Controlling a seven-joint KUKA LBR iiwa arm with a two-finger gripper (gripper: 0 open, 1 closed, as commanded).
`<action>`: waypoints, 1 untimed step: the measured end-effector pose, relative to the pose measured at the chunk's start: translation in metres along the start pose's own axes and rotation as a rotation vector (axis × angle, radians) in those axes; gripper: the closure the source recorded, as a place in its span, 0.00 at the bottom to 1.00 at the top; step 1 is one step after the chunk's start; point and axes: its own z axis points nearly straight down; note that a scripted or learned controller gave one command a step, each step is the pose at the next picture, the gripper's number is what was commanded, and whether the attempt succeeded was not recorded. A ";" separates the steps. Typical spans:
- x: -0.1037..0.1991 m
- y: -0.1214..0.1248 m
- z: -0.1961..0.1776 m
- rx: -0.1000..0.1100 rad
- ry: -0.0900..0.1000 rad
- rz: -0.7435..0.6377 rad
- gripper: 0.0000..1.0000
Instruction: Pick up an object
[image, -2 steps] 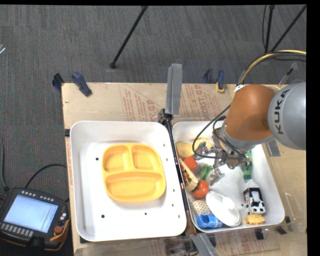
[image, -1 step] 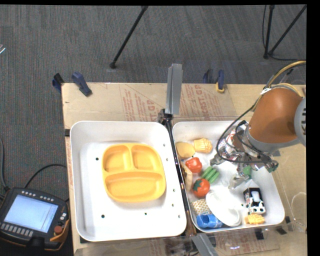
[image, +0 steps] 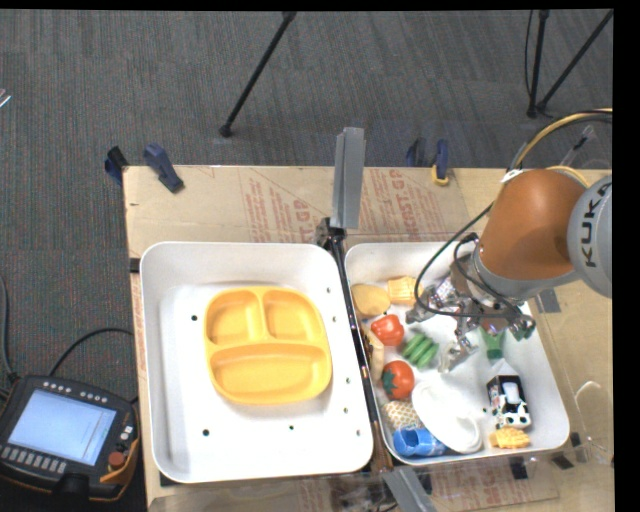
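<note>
The right bin (image: 553, 392) holds several small objects: a yellow potato-like piece (image: 369, 298), a pale yellow block (image: 401, 289), two red tomatoes (image: 387, 329) (image: 397, 378), a green pepper-like piece (image: 420, 350), a white bowl (image: 446, 415), a blue item (image: 415, 442), a black-and-white cow carton (image: 508, 400), a yellow waffle piece (image: 511, 438) and a green block (image: 494, 345). My gripper (image: 463, 352) hangs over the middle of this bin, between the green pepper and the green block, just above the white bowl. Nothing shows between its fingers.
The left bin (image: 160, 300) bears a yellow divided plate (image: 267, 343). A grey post (image: 349, 180) stands between the bins at the back. A teach pendant (image: 65, 435) lies at the lower left, off the bench. Blue clamps (image: 160, 165) grip the bench's back edge.
</note>
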 end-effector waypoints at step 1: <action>0.023 -0.057 -0.001 0.001 0.000 -0.093 0.00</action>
